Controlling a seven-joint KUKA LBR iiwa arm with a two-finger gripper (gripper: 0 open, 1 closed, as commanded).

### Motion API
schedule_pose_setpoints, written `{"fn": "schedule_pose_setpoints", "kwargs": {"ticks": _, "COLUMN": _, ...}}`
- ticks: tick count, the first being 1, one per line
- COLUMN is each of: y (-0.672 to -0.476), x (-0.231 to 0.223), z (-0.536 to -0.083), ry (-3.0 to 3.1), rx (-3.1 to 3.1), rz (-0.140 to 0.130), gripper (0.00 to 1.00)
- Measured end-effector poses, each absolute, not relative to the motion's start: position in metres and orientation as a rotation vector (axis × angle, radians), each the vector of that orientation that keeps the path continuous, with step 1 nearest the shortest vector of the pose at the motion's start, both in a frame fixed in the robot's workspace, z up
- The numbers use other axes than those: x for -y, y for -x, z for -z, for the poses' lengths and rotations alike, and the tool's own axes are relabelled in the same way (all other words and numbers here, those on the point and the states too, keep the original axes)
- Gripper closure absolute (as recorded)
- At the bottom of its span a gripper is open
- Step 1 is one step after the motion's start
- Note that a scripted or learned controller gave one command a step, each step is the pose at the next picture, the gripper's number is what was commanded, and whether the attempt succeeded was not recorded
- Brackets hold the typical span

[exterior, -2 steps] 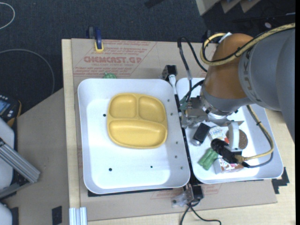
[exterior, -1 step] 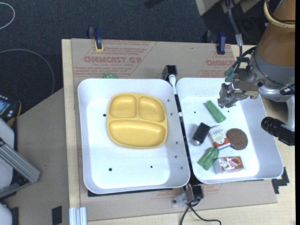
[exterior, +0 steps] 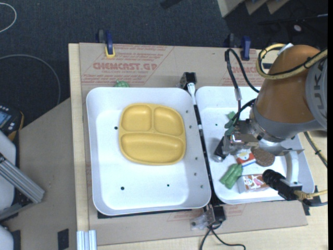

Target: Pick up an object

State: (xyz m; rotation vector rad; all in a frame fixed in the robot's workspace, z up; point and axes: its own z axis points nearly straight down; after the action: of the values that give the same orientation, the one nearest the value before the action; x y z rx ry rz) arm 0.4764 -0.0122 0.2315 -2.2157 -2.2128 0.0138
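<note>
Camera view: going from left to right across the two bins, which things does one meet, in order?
Left white bin → yellow divided plate → right white bin → gripper → green object → red and white packet

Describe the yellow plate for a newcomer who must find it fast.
Two white bins sit side by side; look in the left bin. The plate lies flat near its middle. It is pale yellow, rounded, with three compartments, and nothing else there is as large.
</note>
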Motion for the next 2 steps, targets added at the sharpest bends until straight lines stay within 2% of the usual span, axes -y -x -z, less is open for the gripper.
{"fn": "schedule_pose_setpoints", "kwargs": {"ticks": 1, "y": -0.479, "x": -0.059, "z": -0.267, "ry": 2.212, "rx": 2.231, "rz": 0.006, "gripper": 1.0}}
{"fn": "schedule_pose_setpoints", "kwargs": {"ticks": 2, "y": -0.48, "x": -0.119, "z": -0.363, "ry": 2.215, "rx": 2.234, "rz": 0.019, "gripper": 1.0}}
